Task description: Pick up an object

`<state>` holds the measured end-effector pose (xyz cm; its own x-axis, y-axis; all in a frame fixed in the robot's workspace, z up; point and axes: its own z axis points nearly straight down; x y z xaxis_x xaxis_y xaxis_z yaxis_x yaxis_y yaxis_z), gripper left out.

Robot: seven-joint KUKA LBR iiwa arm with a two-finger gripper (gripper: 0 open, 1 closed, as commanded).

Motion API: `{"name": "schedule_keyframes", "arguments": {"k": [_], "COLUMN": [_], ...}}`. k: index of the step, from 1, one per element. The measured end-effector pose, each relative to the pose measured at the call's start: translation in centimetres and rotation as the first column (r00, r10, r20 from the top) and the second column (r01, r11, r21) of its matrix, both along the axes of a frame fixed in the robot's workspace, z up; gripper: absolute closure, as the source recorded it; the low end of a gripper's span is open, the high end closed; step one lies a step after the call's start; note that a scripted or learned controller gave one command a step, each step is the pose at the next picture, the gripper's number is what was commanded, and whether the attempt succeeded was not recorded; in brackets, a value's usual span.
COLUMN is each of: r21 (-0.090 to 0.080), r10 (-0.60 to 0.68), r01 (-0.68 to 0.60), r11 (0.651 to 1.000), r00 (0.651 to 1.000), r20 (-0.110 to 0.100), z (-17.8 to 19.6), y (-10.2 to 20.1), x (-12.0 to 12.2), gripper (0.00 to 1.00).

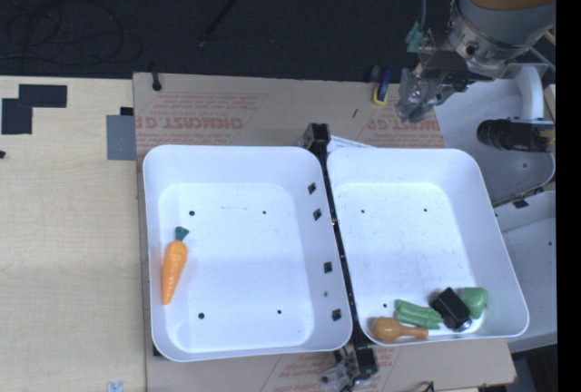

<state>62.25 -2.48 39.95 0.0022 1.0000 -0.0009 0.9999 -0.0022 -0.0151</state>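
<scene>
An orange toy carrot (pixel 173 265) with a green top lies at the left side of the left bin (pixel 231 165). In the near right corner of the right bin (pixel 408 165) several small items sit together: a tan pear-shaped piece (pixel 397 329), a green pea pod (pixel 418 315), a black block (pixel 450 308) and a green lump (pixel 474 298). My gripper (pixel 417 104) hangs above the cardboard behind the right bin's far edge, well away from all of these, with nothing visible between its fingers.
Both bins rest on a cardboard sheet (pixel 254 113) on a wooden bench (pixel 64 227). A black divider clip strip (pixel 327 236) runs between the bins. A black cylindrical fixture (pixel 513 134) and white hardware stand to the right of the gripper.
</scene>
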Motion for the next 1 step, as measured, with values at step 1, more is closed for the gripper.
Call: {"name": "schedule_keyframes", "arguments": {"k": [1], "r21": [0.002], "r10": [0.007], "r01": [-0.007], "r11": [1.000], "r00": [1.000], "r20": [0.015], "z": [2.88], "y": [5.94], "x": [1.10], "gripper": [1.00]}}
